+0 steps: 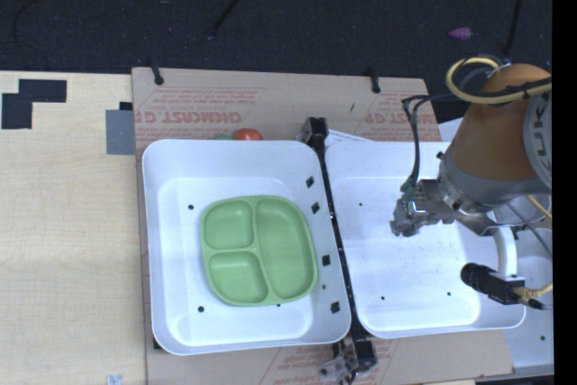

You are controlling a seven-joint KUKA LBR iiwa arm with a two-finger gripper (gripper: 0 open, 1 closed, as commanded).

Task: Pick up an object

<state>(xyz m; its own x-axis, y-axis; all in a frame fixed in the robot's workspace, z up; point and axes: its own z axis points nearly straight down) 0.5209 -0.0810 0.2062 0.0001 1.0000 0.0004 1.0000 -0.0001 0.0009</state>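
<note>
The arm (500, 135) hung over the right bin (379, 302), its tool (410, 216) low inside, grip state unclear, while the green plate (259, 250) lay in the left bin (171, 284).

Even overhead light, soft shadows, slightly grainy.

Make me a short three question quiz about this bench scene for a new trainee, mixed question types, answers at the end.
1. True or false: the light green three-compartment plastic plate lies in the right shallow white bin.
2. Over which bin is the arm's metal pincer: A left, B right?
3. Fill in: the small red object sits just outside the left shallow white bin's ____ rim.

Key: 1 false; 2 B; 3 far.
</note>
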